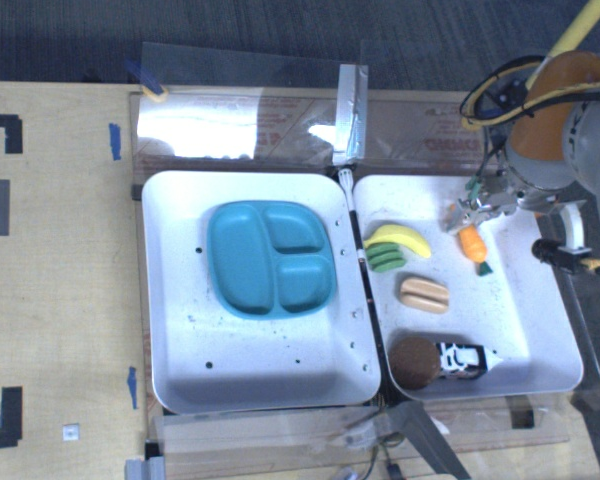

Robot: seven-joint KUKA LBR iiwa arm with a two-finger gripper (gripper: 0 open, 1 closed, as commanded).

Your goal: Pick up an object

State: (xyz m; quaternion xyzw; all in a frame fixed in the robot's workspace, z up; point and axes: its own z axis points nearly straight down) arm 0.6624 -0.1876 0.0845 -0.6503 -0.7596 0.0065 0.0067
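The right bin (540,298) holds several toy items. An orange carrot (473,245) with a green tip lies near its far right side. A yellow banana (400,238) rests beside a green vegetable piece (385,258) at the bin's left wall. A tan hot dog bun (424,294) lies in the middle. A brown ball (414,361) and a black-and-white object (462,359) sit at the near edge. My gripper (470,211) hangs just above the carrot's upper end; whether it touches the carrot is unclear.
The left bin (170,298) holds a blue divided plate (273,258). A clear plastic sheet (240,118) and a metal divider post (350,113) stand behind the bins. The arm's grey body and orange band (555,108) occupy the upper right.
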